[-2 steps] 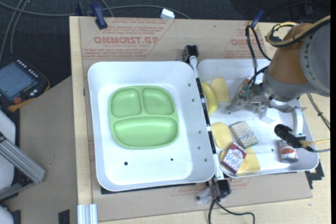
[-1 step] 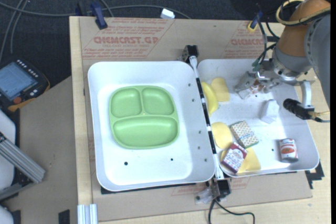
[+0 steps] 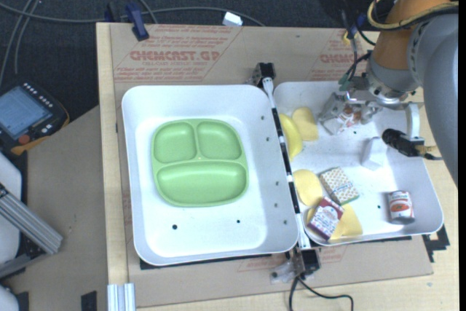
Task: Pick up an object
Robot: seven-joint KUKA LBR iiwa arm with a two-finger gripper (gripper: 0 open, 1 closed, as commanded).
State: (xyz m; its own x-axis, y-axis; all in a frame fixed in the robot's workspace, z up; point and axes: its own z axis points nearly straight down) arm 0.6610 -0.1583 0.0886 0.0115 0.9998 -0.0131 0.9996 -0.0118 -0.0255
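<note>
The right bin (image 3: 408,226) has a pile of small stuff: yellow banana-ish pieces (image 3: 298,129) just left of the gripper (image 3: 348,113), a checkered packet (image 3: 340,185) and red pouch (image 3: 325,220) below it, and a small can (image 3: 400,205) lying lower right

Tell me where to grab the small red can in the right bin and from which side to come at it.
Grip the small red can across its round body, between the two ends, coming straight down from above. It seems to lie on its side on bare bin floor near the right bin edge, with clear space around it for both fingers.
</note>
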